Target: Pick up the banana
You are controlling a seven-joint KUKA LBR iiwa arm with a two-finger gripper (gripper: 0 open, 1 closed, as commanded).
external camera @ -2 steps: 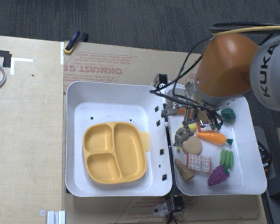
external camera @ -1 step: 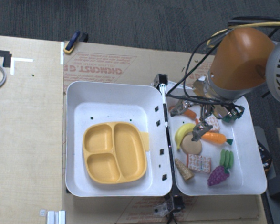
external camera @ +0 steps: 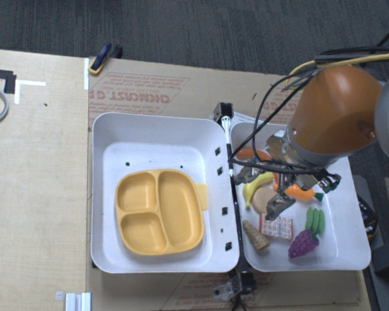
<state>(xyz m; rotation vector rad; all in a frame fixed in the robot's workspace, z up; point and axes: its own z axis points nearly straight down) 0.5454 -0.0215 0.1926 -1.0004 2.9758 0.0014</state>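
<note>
The yellow banana lies in the right bin, near its left wall, partly under the arm's cables. My gripper hangs just right of the banana, over a round tan item. The big orange band and wrist hide most of the fingers.
A yellow three-part plate sits in the left bin. The right bin also holds purple grapes, a green vegetable, an orange piece, a red-and-white packet and a brown piece.
</note>
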